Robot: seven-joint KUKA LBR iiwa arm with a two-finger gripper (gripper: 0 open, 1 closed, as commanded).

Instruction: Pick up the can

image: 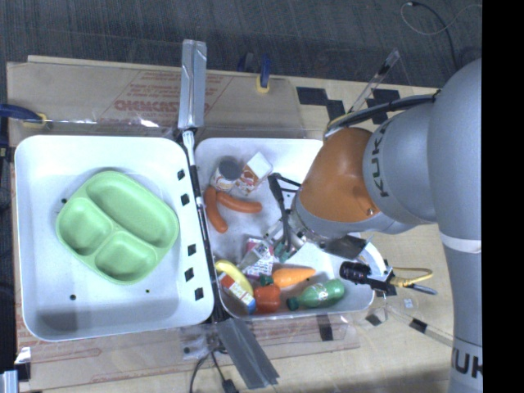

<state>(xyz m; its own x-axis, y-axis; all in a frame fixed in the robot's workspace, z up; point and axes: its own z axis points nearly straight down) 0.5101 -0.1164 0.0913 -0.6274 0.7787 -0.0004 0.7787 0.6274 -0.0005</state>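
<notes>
There are two white bins side by side on the bench. The left bin (33,244) holds a green plate (117,225) with three parts. It sits near the middle of that bin.

The right bin (303,147) is full of small things. The can (231,173) is in the far left corner of the right bin, close to the wall next to the other bin. A little white box (259,167) is just beside it. Two sausages (240,205) lie near the can, a bit closer to the middle.

Along the near edge of the right bin are a banana (233,276), a red thing (266,298), a carrot (292,275) and a green bottle (318,294). A shiny packet (260,257) lies just behind them.

The big grey arm (426,162) comes in from the right. Its orange band (344,178) is over the middle of the right bin. The hand (283,237) is down low near the middle of the bin, next to the packet. It is apart from the can. I cannot tell if the hand is wide or narrow, because the arm hides most of it. Nothing can be seen held in it.
</notes>
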